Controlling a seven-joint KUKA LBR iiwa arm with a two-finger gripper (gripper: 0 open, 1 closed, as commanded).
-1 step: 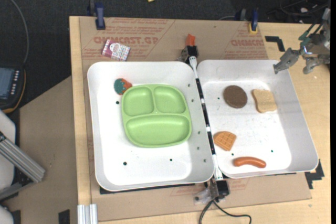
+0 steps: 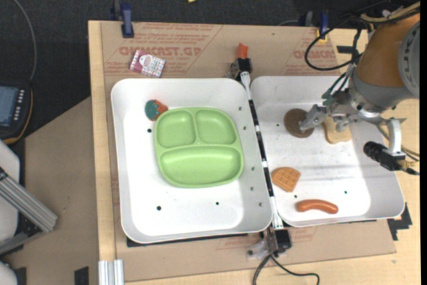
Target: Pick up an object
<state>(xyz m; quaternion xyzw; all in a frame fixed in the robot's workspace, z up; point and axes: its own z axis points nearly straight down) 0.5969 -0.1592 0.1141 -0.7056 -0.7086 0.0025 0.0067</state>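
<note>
**Entry: arm low over right bin, approach step of a pick**

Desk [image 2: 100,163]: brown board carrying two shallow white bins side by side.

Left white bin [image 2: 133,203]: holds a pale green three-compartment plastic plate [image 2: 197,147] near its middle, and a small round red-and-teal toy [image 2: 156,109] just beside the plate's upper left corner.

Right white bin [image 2: 373,200]: holds a flat round brown disc [image 2: 295,122] in its upper half, a tan block-like piece [image 2: 337,133] just right of the disc, an orange waffle-patterned wedge [image 2: 286,178] near the dividing rim, and an orange-red toy sausage [image 2: 317,206] near the front edge.

Hand [image 2: 319,118]: low over the right bin, between disc and tan piece, its metal parts overlapping the disc's right edge. How far it is open cannot be told; nothing is seen held in it.

Judged step: closing in on a target, most likely the disc or tan piece; no lift yet.

Next move calls for: settling on one item, clearing its neighbour, a firm close before raising.
</note>
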